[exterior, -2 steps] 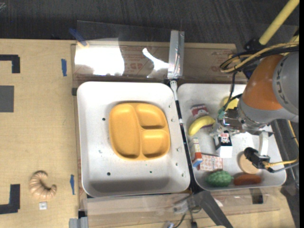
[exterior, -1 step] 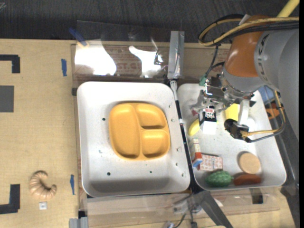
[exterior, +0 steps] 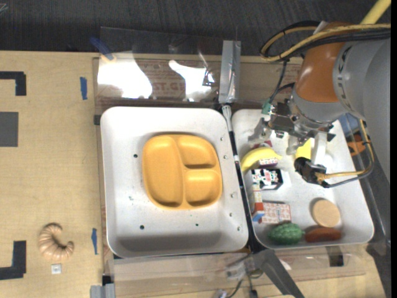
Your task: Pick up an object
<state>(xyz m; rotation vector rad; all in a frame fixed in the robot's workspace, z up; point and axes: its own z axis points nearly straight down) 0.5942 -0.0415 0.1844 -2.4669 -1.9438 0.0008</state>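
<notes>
The right bin (exterior: 363, 219) holds several objects: a yellow banana (exterior: 256, 158), a black-and-white box (exterior: 267, 178), a red-and-white packet (exterior: 272, 213), a green lumpy item (exterior: 285, 233), a dark red item (exterior: 322, 233) and a round tan disc (exterior: 325, 212). My gripper (exterior: 280, 133) hangs over the far part of this bin, just beyond and to the right of the banana. The grey arm with its orange band (exterior: 319, 73) covers the bin's far right corner.
The left bin (exterior: 118, 185) bears a yellow divided plate (exterior: 183, 169). A tan croissant-shaped toy (exterior: 56, 241) lies on the bench at the near left, outside the bins. A metal divider (exterior: 228, 73) stands behind the gap between the bins. Cables loop near the wrist (exterior: 335, 177).
</notes>
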